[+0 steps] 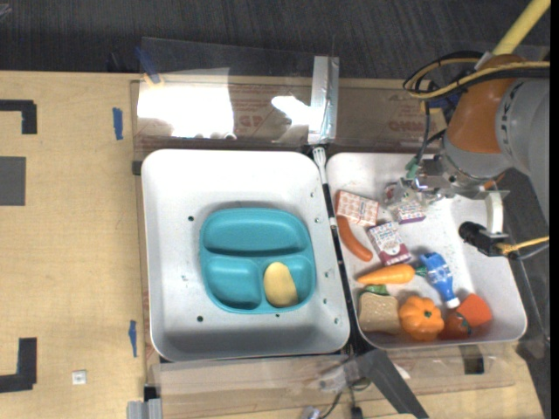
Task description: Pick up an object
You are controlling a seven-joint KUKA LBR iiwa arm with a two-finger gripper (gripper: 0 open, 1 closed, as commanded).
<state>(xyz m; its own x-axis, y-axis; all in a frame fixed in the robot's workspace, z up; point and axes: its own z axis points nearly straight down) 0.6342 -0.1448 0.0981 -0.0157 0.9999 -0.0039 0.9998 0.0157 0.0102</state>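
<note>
Fingers [417, 184] hover over a crinkled pink-and-white packet [409, 209] in the right bin [511, 273]; their state is unclear.

**Grey arm with an orange band and trailing cables**

The arm [524, 133] was a thick, rounded grey body with a smooth matte shell. A broad orange band [472, 120] wrapped it above the wrist. Black and yellow cables [441, 75] looped over the top of the band in loose arcs. Below the band sat a paler metal wrist section, and the gripper [412, 186] at its end was small, silver-grey and cluttered with fittings. A white bracket [496, 209] hung from the wrist's side.
</note>
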